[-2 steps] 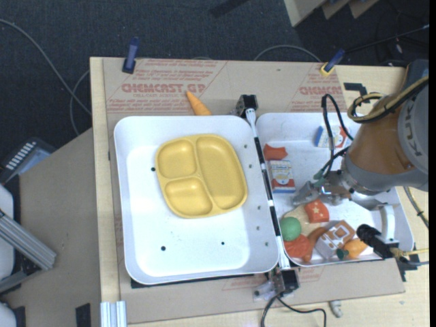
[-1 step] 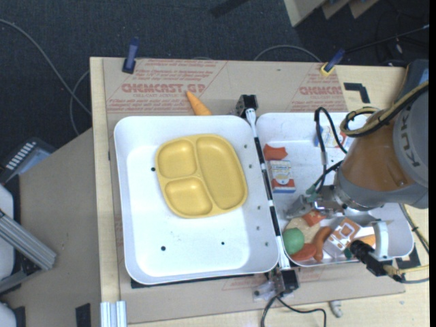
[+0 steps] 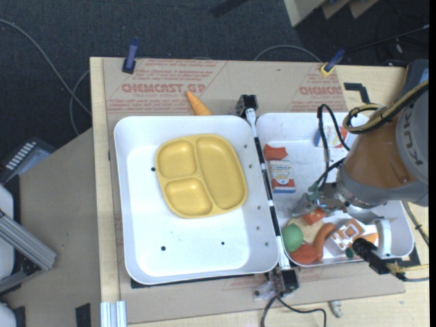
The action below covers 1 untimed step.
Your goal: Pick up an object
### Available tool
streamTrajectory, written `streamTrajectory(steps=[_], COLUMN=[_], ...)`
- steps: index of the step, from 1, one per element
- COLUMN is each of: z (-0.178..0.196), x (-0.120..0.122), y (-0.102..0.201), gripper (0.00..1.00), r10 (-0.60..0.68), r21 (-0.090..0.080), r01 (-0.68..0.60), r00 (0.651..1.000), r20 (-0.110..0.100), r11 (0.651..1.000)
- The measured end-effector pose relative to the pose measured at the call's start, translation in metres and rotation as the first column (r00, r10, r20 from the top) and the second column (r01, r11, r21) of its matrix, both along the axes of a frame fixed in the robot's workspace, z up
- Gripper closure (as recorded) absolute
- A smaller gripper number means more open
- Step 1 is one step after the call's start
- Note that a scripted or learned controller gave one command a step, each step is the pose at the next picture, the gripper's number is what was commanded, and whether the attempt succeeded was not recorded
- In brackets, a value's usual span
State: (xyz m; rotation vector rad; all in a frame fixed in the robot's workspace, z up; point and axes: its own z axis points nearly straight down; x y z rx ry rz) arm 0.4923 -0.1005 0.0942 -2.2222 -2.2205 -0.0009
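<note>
Hovering low in the right bin [image 3: 300, 125], the tool [image 3: 315, 201], grip state indeterminate, is approaching a red item [image 3: 314, 216] just beside it; next move requires a centred descent.

Dark carpet floor [image 3: 102, 19] crossed by thin cables surrounds the brown-topped bench [image 3: 204, 80].

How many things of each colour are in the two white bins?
Yellow: 1, the divided tray
Green: 1, a round thing
Red and white: 1, a small carton
Red or orange: about 3, in a pile near the pincer, hard to separate
Total: about 6
</note>
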Motion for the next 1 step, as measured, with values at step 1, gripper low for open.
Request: streamTrajectory(steps=[1], z=[0.0910], x=[0.0561], y=[0.0583], gripper=[1.00], r10=[0.003], r21=[0.000], r01=[-0.003], r00=[1.000], r20=[0.002], r11=[1.000])
